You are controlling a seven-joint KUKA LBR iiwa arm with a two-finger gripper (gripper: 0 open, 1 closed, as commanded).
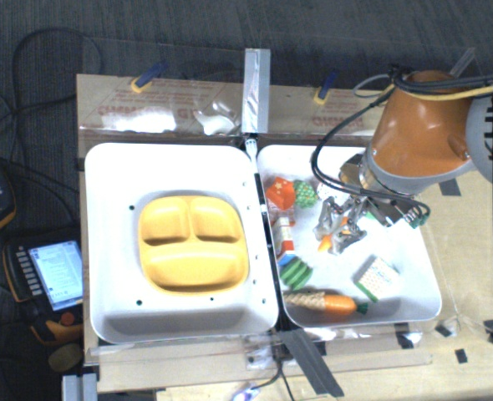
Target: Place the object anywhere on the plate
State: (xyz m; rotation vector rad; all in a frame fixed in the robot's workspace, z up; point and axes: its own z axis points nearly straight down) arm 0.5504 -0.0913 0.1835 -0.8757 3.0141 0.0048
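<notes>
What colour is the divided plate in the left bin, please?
Yellow, the plate, seen clearly in the camera view.

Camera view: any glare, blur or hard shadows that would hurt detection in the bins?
Camera view: lighting is even and soft, no hard shadows; the white bins look bright, near washed out; mild sheen on the yellow plate and the orange band; small items around the tool are soft and low in detail, so its fingers are hard to read.

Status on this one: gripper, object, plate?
Gripper low in right bin, small orange piece at its tips. Yellow plate bare, left bin.
</notes>
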